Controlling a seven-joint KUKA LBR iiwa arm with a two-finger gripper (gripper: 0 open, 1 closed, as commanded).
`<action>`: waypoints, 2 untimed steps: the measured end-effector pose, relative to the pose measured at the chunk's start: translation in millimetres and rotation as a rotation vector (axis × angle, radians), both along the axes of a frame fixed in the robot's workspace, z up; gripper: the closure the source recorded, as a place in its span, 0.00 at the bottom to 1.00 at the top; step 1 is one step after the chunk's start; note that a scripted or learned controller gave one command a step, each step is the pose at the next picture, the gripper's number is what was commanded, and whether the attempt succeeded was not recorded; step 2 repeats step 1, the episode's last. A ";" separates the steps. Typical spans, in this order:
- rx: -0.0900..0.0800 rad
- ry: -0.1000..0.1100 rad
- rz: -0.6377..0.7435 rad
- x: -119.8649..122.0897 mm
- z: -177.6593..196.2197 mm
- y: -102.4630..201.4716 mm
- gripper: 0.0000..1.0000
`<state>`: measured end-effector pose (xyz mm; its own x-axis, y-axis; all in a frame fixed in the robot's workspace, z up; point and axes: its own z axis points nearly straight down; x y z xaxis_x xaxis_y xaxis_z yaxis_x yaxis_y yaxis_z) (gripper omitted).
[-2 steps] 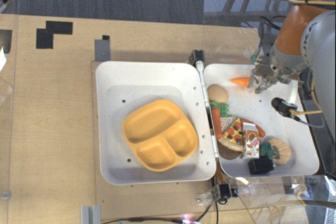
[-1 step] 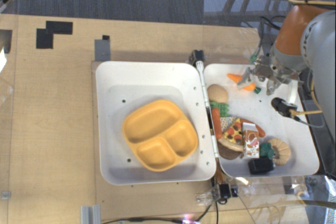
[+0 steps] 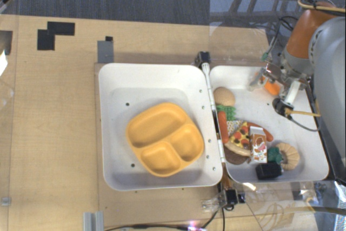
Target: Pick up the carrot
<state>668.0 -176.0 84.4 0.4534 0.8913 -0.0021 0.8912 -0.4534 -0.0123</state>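
The carrot (image 3: 221,123) lies along the left wall of the right bin (image 3: 319,162). It is a thin orange stick with a green leafy top (image 3: 228,112) pointing to the back. My gripper (image 3: 268,79) hangs over the back right part of that bin, well to the right of the carrot and apart from it. A small orange piece (image 3: 273,88) sits right under the gripper; whether it is held or lying on the bin floor is unclear. The grey arm with its orange band (image 3: 305,30) comes in from the right.
The right bin also holds a bread roll (image 3: 224,97), a pizza slice (image 3: 240,135), a small box (image 3: 258,144), a black block (image 3: 267,171) and a round woven piece (image 3: 286,155), crowded near the carrot. In the left bin (image 3: 113,89) lies a yellow divided plate (image 3: 165,139).
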 end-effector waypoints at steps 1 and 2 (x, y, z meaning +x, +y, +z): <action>-0.004 -0.006 0.008 2.6 13.4 1.1 1.00; -0.004 -0.006 0.008 2.6 13.4 1.1 1.00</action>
